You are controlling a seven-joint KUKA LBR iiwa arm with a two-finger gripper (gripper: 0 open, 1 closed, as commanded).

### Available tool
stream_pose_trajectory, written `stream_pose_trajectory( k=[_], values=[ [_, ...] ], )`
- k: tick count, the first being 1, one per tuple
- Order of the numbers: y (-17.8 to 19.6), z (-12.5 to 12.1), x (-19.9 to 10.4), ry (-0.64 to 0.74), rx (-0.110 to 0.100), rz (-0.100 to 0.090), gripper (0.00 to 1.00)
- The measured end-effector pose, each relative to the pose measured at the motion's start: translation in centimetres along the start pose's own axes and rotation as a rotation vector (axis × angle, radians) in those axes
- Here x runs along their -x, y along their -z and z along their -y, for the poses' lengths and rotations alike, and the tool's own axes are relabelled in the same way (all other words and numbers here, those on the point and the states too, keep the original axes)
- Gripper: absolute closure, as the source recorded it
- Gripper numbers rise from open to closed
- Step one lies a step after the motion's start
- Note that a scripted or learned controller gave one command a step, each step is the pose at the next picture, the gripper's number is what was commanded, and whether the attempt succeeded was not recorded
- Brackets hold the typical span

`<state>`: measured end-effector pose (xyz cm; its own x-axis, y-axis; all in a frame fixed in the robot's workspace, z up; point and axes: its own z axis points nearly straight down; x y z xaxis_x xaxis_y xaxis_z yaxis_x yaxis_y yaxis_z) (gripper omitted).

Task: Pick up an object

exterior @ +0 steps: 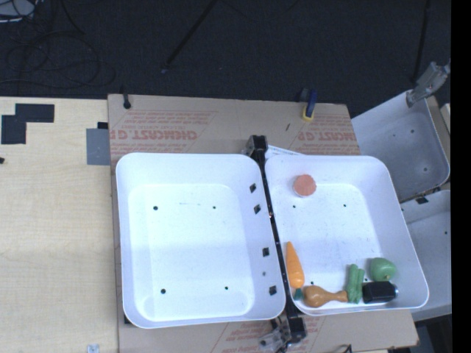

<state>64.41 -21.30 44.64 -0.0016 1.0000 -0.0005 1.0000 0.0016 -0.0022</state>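
The right bin (383, 197) holds several small objects. A round salmon-coloured piece (305, 185) lies near its back wall. An orange carrot (294, 265) rests along its left wall. At the front lie an orange gourd-shaped piece (324, 296), a green pod-like piece (355, 282), a green apple-like piece (382, 269) and a black block (379, 292), packed close together in the front right corner.
The left bin (132, 197) sits beside the right one, joined by a black clip strip (266, 219). Both rest on a cardboard sheet (221, 127). A grey metal plate (401, 142) stands at the right. A blue-and-yellow clamp (310, 103) grips the cardboard's back edge.
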Motion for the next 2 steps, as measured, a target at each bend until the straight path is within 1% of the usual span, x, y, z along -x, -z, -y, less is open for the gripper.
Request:
stream_pose_trajectory(
  k=[1,2],
  values=[
    [-26.1,0.2,-0.9,0.000,-0.012,-0.005,0.00],
    [-24.1,-0.1,-0.8,0.002,0.000,-0.001,1.00]
  ],
)
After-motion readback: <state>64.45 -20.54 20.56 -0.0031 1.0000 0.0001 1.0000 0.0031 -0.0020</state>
